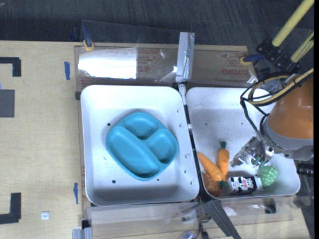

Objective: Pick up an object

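Two white bins seen from above; robot arm w/ gripper [253, 156] low in the right bin [209, 108], near a cluster of small toys.

Toys sit at the bin's near edge: two carrots [223, 159] [211, 167], a small black-and-white carton [242, 184], a green bumpy ball [268, 175]. Left bin [94, 133] holds a blue divided plate [142, 144]. Can't tell if the fingers are spread or closed (metal parts blur together). Risk, in my judgement: items are crowded, so a descent could nudge the ball away or catch two things at once. Upright carrot's long axis runs near-to-far, green top pointing far; the other lies diagonal, tip toward the left bin.
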